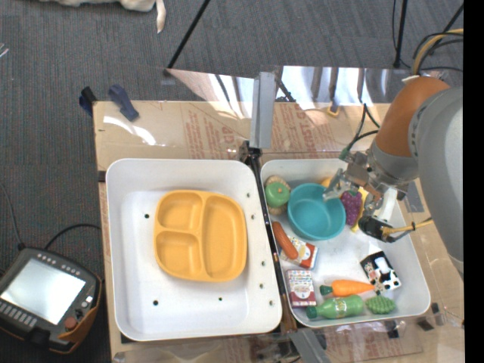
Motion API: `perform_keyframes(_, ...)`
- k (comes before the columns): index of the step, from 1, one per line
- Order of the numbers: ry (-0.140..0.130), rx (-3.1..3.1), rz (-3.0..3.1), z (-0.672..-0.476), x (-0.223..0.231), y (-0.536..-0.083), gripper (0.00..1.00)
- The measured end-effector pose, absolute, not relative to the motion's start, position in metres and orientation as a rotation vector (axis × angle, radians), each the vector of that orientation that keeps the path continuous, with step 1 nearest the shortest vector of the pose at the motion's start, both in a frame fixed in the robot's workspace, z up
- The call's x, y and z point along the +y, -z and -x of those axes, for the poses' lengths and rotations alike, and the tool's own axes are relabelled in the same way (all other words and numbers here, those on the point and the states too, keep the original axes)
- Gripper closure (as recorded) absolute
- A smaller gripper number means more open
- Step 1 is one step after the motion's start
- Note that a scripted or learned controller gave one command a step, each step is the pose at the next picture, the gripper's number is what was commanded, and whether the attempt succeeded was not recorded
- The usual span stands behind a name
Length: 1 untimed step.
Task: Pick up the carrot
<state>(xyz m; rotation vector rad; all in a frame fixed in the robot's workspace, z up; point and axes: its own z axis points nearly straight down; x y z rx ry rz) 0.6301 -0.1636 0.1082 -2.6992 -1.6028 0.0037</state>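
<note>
The carrot [352, 286] is orange and lies flat near the front of the right bin [414, 267], pointing left-right. Just in front of it lie a green bottle [338, 307] and a small green leafy piece [380, 305]. My gripper [342, 187] hangs over the back of the same bin, at the right rim of a teal bowl [314, 212] and beside purple grapes [350, 201]. It is well behind the carrot and apart from it. Nothing can be made out in its grasp.
The right bin also holds a green round fruit [277, 193], a sausage [285, 240], two small cartons [305, 256] [300, 287] and a black-and-white toy [380, 271]. A yellow divided plate [201, 234] lies in the left bin [128, 278].
</note>
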Motion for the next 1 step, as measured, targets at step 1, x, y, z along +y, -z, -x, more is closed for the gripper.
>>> perform_keyframes(1,-0.001,-1.097,2.916,-0.6484,-0.1754,-0.0988,0.00)
